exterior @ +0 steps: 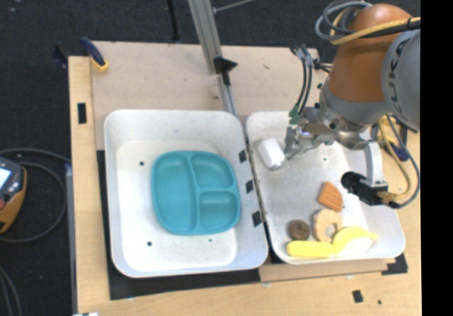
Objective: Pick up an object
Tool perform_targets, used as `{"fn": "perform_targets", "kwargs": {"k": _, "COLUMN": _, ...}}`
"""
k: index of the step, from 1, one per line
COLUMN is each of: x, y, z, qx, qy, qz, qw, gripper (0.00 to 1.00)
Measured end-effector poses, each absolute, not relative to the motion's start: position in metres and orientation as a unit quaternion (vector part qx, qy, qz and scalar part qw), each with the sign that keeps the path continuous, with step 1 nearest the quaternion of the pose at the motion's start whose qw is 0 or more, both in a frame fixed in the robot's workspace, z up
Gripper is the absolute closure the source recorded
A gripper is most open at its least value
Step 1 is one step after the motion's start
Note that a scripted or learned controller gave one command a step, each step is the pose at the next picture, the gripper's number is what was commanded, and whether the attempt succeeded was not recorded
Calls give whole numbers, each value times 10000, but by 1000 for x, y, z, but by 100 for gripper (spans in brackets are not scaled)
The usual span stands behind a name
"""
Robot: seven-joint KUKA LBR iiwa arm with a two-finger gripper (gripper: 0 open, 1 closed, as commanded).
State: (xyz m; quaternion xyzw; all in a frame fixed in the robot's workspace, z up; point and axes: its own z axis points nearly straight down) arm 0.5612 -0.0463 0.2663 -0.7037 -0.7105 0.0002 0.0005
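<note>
The left bin [120, 130] holds a teal divided tray [196, 191] at its centre. In the right bin [279, 247], a small white cylinder [270, 153] lies up at about 10 o'clock, close to the bin's wall. Just beside it, toward 3 o'clock, hangs the claw [296, 143] of the arm [364, 59]. Whether the claw is open or closed I cannot tell; its tips blur into cables and metal.

Down at 5 o'clock in that bin the other things crowd together: a brown disc [299, 229], a yellow banana [311, 249] along the bottom edge, a tan ring-shaped piece [327, 224], an orange wedge [330, 196], and a pale yellow slice [355, 238].

The likeliest trouble, I judge, is the cylinder rolling away or being pushed against the wall if the claw comes down off-centre. Its round side gives little purchase.

The arm's bulk hides the bin's 2 o'clock corner. A black part [357, 185] at 3 o'clock is hard to identify.
</note>
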Motion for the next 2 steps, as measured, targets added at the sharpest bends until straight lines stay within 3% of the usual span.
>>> {"fn": "perform_targets", "kwargs": {"k": 2, "x": 584, "y": 59, "z": 236, "qx": -7041, "qy": -7101, "qz": 21, "qw": 16, "gripper": 100}}
